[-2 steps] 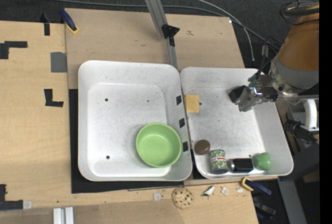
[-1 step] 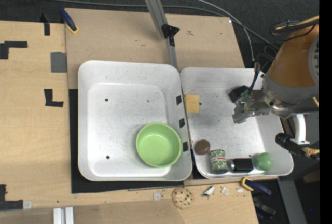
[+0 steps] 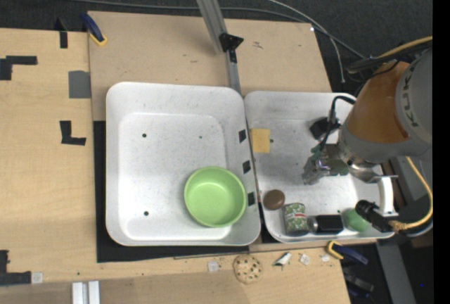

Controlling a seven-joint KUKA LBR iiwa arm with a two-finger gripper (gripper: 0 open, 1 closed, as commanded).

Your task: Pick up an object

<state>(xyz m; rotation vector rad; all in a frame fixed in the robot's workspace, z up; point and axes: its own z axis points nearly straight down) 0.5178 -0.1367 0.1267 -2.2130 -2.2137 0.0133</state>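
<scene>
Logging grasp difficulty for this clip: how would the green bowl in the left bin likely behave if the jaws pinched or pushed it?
The green bowl looks rigid and probably light. Sitting upright on the left bin floor, it would likely slide rather than roll. A rim pinch might tip it.

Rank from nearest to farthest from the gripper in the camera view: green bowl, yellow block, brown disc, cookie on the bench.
Measured from the gripper:
1. Brown disc, right bin, below-left of it.
2. Yellow block, right bin's left edge; close to the disc's distance, nearly tied.
3. Green bowl, left bin.
4. Cookie, on the bench below the bins.
</scene>
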